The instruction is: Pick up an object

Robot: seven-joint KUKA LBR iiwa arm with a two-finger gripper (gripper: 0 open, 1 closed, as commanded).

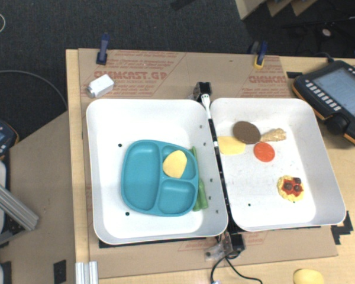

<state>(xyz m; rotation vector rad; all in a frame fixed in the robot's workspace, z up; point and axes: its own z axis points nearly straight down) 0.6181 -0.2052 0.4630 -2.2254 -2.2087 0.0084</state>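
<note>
Objects for picking are seen in both white bins. Left bin (100, 158): a teal divided tray (151, 179) is laid flat near the middle, and a yellow lemon-like piece (176, 164) is seated in its far right compartment. A green strip (199, 188) is wedged between the tray's right edge and the bin wall. Right bin (319, 182): a brown oval piece (247, 132) is placed at the far left part, touching or slightly overlapping a pale yellow flat piece (231, 145) on its near left side. A tan bread-like piece (273, 136) is set just right of the brown one. A red-orange round piece (264, 152) is found just near of those, close to the tan piece but apart from it. A small yellow piece with red and dark toppings (290, 187) is located well apart, toward the near right of the bin. The bins are set side by side on a cardboard-covered surface (165, 70), with blue clamps (102, 48) fixed at its far edge and a small white block (100, 86) left just far of the left bin. A handheld pendant (334, 93) is laid at the right, beside the right bin. The state of the jaws cannot be told from this view.
</note>
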